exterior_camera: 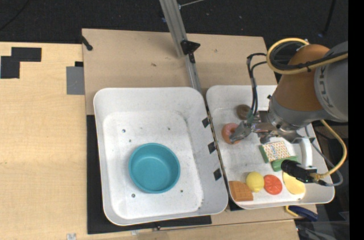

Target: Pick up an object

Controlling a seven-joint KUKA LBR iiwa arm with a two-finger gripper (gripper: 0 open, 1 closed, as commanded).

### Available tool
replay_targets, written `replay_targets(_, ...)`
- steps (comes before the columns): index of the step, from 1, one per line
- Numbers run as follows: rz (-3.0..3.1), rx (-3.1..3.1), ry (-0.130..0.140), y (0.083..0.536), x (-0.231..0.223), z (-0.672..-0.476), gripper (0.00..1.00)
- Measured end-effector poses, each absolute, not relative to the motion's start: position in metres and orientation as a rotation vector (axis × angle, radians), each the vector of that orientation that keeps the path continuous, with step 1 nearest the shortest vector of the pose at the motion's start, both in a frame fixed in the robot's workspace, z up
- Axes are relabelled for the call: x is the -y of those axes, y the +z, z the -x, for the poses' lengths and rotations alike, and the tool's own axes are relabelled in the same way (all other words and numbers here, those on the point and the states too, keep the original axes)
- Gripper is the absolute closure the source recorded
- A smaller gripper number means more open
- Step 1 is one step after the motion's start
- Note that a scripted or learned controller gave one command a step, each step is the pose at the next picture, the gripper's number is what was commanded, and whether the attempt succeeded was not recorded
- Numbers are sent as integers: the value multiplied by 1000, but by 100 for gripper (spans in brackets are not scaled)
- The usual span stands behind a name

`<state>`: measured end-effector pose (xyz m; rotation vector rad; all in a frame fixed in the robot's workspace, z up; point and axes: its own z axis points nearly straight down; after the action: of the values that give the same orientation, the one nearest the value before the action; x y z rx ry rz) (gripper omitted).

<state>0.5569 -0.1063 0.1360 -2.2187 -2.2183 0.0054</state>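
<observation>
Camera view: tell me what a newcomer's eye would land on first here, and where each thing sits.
The teal bowl stands out most, alone in the left bin. Next comes the arm's orange band above the right bin, with the gripper low by a pink object. Along that bin's near edge lies a bright row: a tan cracker, a yellow ball and a red piece.

Pink round object (228, 132) in right bin (219, 98).
</observation>
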Motion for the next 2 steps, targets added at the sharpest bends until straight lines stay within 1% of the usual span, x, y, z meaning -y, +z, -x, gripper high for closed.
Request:
replay_targets(1, 2220, 2221, 1, 90, 106, -557, 0)
replay_targets(2, 2224, 2222, -1, 102, 107, -557, 100)
